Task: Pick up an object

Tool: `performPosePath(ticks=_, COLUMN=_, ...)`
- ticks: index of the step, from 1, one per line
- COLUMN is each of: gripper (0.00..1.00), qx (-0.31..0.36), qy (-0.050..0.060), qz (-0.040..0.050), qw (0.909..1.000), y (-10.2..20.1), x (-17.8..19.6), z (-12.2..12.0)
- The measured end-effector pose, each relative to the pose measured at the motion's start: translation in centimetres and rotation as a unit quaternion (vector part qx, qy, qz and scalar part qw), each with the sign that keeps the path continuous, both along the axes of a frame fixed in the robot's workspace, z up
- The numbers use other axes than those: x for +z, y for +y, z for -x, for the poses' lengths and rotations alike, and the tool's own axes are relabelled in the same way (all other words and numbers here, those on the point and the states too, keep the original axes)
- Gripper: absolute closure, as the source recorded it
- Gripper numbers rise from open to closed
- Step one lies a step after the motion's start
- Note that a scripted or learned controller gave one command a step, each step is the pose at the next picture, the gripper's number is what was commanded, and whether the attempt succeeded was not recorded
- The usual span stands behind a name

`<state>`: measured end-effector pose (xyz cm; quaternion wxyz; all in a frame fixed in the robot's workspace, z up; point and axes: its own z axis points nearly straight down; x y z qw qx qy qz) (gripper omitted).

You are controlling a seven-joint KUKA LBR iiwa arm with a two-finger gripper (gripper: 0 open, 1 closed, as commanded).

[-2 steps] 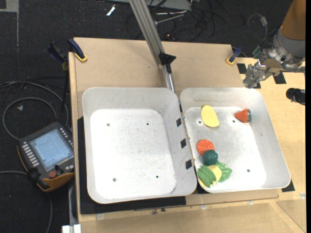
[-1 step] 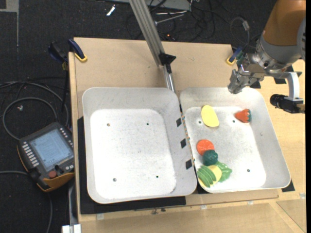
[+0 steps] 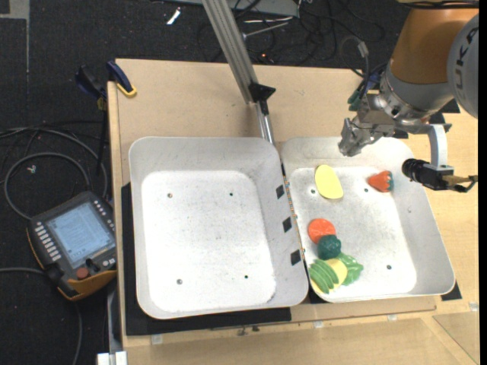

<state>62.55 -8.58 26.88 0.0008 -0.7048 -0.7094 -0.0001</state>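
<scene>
My gripper [image 3: 351,144] hangs over the far edge of the right bin [image 3: 426,242], up and to the right of a pale yellow oval piece [image 3: 329,182]. A small red and orange object [image 3: 380,181] lies to the gripper's lower right. Nearer the bin's front left sit an orange round piece [image 3: 321,229], a dark green knobbly piece [image 3: 329,246] and a green and yellow bundle [image 3: 333,272]. Nothing shows between the gripper's tips.
The left bin [image 3: 202,226] lies beside the right one, with a row of black clips [image 3: 288,223] along their shared edge. A slanted metal pole [image 3: 232,40] crosses the bench at the back. A teach pendant [image 3: 72,242] lies on the floor at the left.
</scene>
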Motion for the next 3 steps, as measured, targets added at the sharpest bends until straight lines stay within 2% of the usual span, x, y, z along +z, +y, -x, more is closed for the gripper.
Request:
performPosePath(ticks=1, gripper=1.00, qx=0.000, qy=0.000, qz=-0.0003, qw=1.0000, y=4.7, x=0.2, z=1.1)
performPosePath(ticks=2, gripper=1.00, qx=0.001, qy=0.001, qz=-0.0003, qw=1.0000, y=10.1, x=-1.6, z=2.7)
performPosePath(ticks=3, gripper=1.00, qx=0.000, qy=0.001, qz=0.0000, qw=1.0000, y=14.6, x=-1.9, z=5.2)
